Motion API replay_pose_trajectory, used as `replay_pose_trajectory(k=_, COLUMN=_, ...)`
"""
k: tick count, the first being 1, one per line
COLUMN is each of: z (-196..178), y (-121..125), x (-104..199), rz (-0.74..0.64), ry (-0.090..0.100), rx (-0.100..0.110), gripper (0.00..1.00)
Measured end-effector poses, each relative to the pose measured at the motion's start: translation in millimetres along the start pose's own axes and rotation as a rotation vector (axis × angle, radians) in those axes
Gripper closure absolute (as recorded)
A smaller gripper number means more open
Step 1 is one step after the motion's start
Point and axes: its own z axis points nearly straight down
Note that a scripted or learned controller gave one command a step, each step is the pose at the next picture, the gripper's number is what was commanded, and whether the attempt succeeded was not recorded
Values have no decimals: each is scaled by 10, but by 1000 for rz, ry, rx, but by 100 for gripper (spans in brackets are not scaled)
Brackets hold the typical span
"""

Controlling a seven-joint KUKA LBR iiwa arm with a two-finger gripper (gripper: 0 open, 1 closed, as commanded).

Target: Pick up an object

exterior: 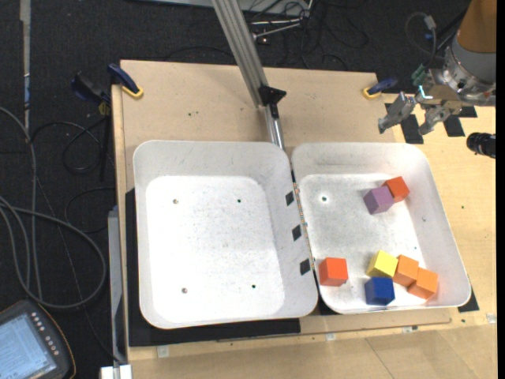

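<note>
Spreading across most of the view, the tan bench (237, 105) carries two shallow white bins side by side. The left bin (150, 212) has a speckled floor. The right bin (442, 235) holds all the blocks.

A slanted metal pole (237, 34) crosses the far part of the bench and ends at a black bracket near the seam between the bins.

At the far right, the arm (477, 22) shows its orange band above grey wrist hardware. Its gripper (406, 117) hangs over the bench just beyond the right bin's far rim, well apart from every block. Its fingers are spread and nothing lies between them.

The blocks are small foam cubes, so none has a clear long axis; most sit rotated, their edges skewed to the bin walls. Toward the far right of the bin, a purple cube (379, 200) touches a far orange cube (397, 188). Along the near wall, a lone orange cube (333, 271) sits to the left. Further right is a cluster: a yellow cube (383, 264), a blue cube (379, 290) just nearer than it, and two orange cubes (416, 275) touching each other at the right.
</note>
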Motion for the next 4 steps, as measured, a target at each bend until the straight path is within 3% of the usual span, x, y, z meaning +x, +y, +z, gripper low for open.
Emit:
replay_pose_trajectory(k=1, z=-29, y=8, x=4, rz=-2, ry=-2, rx=-4, gripper=0)
replay_pose_trajectory(k=2, z=615, y=-8, x=21, rz=1, ry=0, rx=2, gripper=0)
replay_pose_trajectory(k=4, z=1557, y=-6, x=-49, rz=3, ry=-1, rx=1, gripper=0)
